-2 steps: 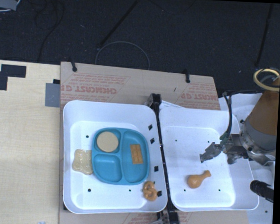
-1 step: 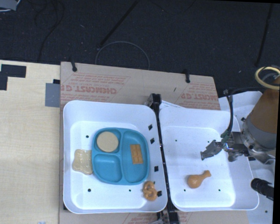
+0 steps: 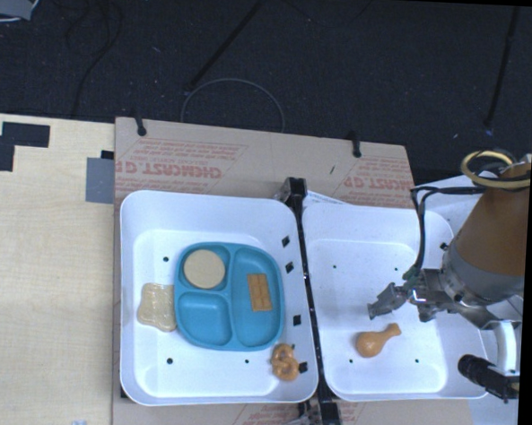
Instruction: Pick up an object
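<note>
Drumstick [image 3: 378, 340] just below fingers [image 3: 388, 302]

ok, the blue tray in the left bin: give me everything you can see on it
The blue tray looks like smooth plastic with rounded corners, split into three compartments. It lies flat, turned slightly askew, on the floor of the left bin. A round tan disc sits in its upper left compartment and an orange-brown rectangular piece in the right one. A pale yellowish item lies against its left edge.

The cardboard sheet [image 3: 251, 166] under the bins bears red print, upside down, reading roughly "CHEMCAST GP".
</note>
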`<state>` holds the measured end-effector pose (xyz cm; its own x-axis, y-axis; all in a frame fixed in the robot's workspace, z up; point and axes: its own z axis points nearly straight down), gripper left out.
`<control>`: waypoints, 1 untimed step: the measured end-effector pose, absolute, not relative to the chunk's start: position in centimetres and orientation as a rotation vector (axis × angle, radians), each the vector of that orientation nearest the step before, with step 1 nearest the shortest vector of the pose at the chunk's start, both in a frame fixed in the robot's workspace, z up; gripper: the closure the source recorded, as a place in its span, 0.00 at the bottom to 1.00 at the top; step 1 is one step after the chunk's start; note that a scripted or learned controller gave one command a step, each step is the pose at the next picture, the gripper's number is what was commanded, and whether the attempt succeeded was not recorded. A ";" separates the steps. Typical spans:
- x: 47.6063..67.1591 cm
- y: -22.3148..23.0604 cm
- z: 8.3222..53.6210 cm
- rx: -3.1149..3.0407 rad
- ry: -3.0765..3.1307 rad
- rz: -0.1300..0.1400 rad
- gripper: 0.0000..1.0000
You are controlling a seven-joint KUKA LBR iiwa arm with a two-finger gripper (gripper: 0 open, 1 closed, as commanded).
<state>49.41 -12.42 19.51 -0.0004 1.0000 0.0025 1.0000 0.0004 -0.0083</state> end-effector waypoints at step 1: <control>49.4 -12.1 13.1 -2.215 -2.215 0.008 0.00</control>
